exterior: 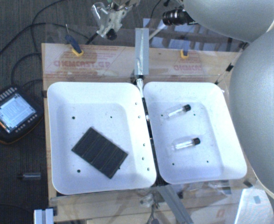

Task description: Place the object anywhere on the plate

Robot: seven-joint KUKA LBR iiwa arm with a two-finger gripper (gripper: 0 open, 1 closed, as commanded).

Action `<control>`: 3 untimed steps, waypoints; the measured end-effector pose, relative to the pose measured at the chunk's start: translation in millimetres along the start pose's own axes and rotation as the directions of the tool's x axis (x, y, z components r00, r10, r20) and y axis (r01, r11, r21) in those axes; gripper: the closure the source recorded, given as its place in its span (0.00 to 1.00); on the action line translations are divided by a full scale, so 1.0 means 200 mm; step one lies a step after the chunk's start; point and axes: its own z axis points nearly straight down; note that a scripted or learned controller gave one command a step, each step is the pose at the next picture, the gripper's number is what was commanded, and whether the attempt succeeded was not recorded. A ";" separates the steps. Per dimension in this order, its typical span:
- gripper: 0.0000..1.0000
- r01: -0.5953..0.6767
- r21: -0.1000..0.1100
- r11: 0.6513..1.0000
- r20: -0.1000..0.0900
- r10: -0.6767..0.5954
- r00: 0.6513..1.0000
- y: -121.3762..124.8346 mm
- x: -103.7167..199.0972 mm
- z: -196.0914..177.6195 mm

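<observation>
1. Two white bins sit side by side: the left bin [62, 101] holds one dark ridged plate [99, 152], lying flat near its front, with bare floor around it.
2. The right bin [216, 101] holds two clear vials with black caps, the nearer vial [187, 143] and the farther vial [178, 110], well apart.
3. Beyond the bins, the gripper [109, 14] hangs above the bench's far edge; whether its fingers are parted cannot be told.

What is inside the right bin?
Two clear vials with black caps lie apart inside the right bin: upper vial, lower vial. Nothing covers them, and the bin floor around them is fully visible.
</observation>
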 end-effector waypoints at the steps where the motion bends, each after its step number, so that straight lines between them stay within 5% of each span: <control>1: 1.00 -0.002 0.006 1.000 0.004 0.002 1.000 0.01 -0.01 -0.03; 3: 1.00 -0.005 0.016 1.000 0.012 0.005 1.000 0.02 -0.02 -0.09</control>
